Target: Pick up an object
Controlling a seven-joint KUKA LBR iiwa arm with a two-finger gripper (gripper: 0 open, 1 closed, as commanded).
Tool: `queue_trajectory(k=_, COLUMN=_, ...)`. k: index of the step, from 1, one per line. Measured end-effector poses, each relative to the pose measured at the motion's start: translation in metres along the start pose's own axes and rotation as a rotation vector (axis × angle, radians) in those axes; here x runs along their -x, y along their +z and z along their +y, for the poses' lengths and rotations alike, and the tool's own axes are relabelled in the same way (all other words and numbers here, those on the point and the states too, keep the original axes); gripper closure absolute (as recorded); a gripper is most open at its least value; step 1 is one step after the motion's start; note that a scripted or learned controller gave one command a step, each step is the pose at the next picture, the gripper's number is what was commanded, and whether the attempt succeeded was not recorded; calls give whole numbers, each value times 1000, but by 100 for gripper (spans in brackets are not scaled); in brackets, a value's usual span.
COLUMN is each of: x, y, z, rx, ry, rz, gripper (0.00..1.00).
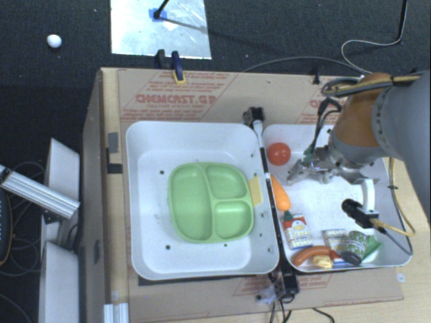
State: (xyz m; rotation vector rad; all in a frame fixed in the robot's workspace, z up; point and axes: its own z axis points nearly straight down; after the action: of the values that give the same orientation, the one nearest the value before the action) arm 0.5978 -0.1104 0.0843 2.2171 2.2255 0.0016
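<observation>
1. On the tabletop (202, 89): 2 shallow white bins side by side, left bin (145, 200) and right bin (397, 251).
2. In the left bin: 1 green divided plate (209, 200) with 3 compartments, lying flat near the middle; 1 small yellow piece (256, 190) just beside the plate's right edge.
3. In the right bin, 6 items counted:
   - 1 red ball-like fruit (279, 153) near the upper left corner.
   - 1 orange carrot (279, 194) along the left wall, below the fruit.
   - 1 small red-and-white carton (297, 229) below the carrot.
   - 1 red sausage (310, 254) with 1 yellow piece (324, 262) touching it, near the bottom wall.
   - 1 silver can (335, 237) just right of the carton.
   - 1 dark green packet (357, 247) beside the can, toward the lower right.
4. Reaching in from the right: 1 grey arm (397, 123) with an orange band (353, 120).
5. End effector (313, 169) low over the upper middle of the right bin, right of the fruit and apart from it; cannot tell whether open or closed, nothing seen in it.
6. Beyond the tabletop: 1 shiny sheet (161, 19) and 1 white ball (54, 41) on the dark floor.
</observation>
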Motion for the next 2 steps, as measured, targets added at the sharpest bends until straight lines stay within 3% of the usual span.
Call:
queue_trajectory(k=1, x=-1, y=0, z=49, rx=-1, ry=0, rz=-1, gripper=0)
queue_trajectory(k=2, x=58, y=0, z=2, rx=0, ry=3, rz=-3, gripper=0)
